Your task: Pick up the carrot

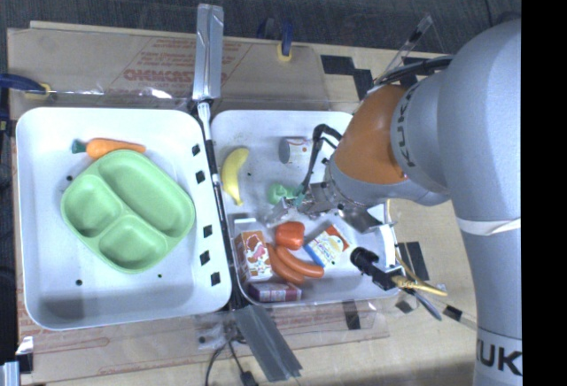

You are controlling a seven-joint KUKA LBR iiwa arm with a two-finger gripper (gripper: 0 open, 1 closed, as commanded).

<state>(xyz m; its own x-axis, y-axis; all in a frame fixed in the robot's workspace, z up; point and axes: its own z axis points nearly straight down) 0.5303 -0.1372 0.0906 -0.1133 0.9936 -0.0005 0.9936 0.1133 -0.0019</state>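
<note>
The carrot [116,146] is lying in the left bin [40,225], up in the upper left part of the frame. It's flat on the bin floor, orange body pointing right, green top at its left end, and it sits right against the upper edge of the green divided plate [128,209]. That plate takes up most of the middle of the left bin.

The arm [443,145] comes in from the right side of the frame and its orange band hangs over the right bin [257,123]. The gripper [310,198] is low over the middle of that bin, near a small green thing [282,194], so it's well apart from the carrot. Whether the gripper is spread or pinched I can't tell, the wrist covers too much of it.

The right bin is a jumble: a banana [234,173] near its left wall, a small grey can [294,149] toward the top, a hot dog [297,265] and a red tomato-looking piece [290,235] lower down, plus a red and white carton [255,256] at lower left.
</note>
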